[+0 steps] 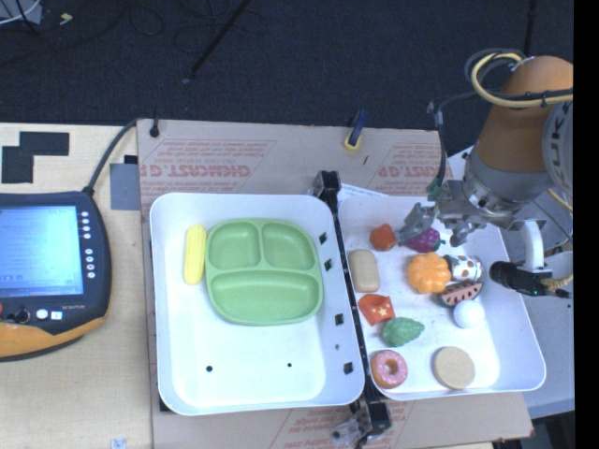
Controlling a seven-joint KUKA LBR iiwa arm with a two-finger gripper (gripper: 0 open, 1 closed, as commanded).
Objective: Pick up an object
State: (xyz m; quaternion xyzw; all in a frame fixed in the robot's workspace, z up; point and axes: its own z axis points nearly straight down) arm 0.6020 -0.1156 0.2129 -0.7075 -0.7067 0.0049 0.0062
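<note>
1. Camera view: the gripper (433,224) hovers over the right bin (529,363), jaws spread, pinching nothing.
2. Purple toy (426,240) lies just beneath; descend straight, clearing the orange pepper (429,272).

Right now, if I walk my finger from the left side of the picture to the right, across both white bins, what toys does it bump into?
Yellow corn → green plate → tan bread roll → orange pumpkin → white egg.
</note>
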